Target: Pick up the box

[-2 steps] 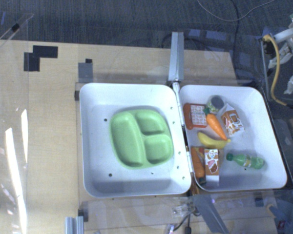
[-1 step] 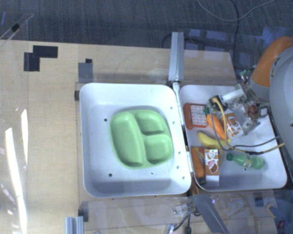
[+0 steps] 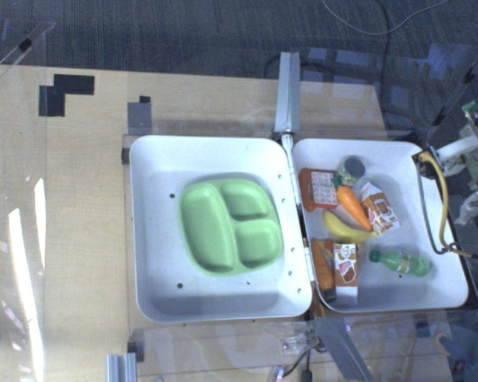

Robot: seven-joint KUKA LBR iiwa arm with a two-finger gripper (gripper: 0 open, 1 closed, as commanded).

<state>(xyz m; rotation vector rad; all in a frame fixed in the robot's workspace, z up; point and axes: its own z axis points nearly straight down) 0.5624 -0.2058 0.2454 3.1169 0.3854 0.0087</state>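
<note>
A small red-and-white box lies near the front of the right bin, next to an orange packet on its left. A second small carton, orange and white, lies tilted further back, beside the carrot. My gripper is at the right edge of the view, outside the bin's right wall and high above it, well apart from both boxes. A yellow cable loops beside it.
Also in the right bin are a banana, a green bottle, a red flat packet and a grey can. A green divided plate sits in the left bin. A metal divider stands behind the bins.
</note>
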